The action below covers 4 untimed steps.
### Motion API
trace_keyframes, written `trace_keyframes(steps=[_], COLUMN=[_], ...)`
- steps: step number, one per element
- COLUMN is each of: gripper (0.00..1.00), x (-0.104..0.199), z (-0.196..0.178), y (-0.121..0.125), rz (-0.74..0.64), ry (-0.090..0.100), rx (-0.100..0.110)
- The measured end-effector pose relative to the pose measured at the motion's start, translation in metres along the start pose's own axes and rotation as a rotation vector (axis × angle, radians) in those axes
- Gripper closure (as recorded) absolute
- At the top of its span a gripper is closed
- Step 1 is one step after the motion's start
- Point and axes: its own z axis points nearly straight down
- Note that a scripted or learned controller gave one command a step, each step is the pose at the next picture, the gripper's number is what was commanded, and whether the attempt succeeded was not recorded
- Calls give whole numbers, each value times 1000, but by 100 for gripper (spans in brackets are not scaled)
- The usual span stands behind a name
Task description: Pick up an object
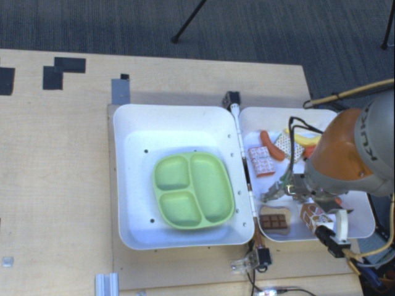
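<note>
The right bin [254, 126] holds several small items. A red sausage [272, 145] lies at the back beside a checkered piece [283, 142] and a yellow banana [307, 139]. A pink box [261, 160] sits near the bin's left wall. A brown chocolate bar [274, 221] lies at the front left, with a brown and white packet [313, 216] to its right. My gripper [276, 192] hangs low over the bin's left half, between the pink box and the chocolate bar. The arm's orange band [336, 150] covers the bin's middle.
The left bin [136, 165] holds a green divided plate [192, 190]. A black clamp [232, 97] sits at the back between the bins. Cables and a connector [258, 259] lie on the wooden bench in front of the bins.
</note>
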Motion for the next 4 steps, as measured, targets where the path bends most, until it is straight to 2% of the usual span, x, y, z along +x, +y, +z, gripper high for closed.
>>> trace_keyframes(steps=[1, 2, 3, 4], gripper=[100, 100, 100, 0], x=[0, -68, -1, -1], z=[-11, -51, -113, -113], y=[2, 51, 36, 36], rz=[-1, 0, -3, -4], ry=[0, -1, 2, 1], rx=[-5, 5, 5, 6])
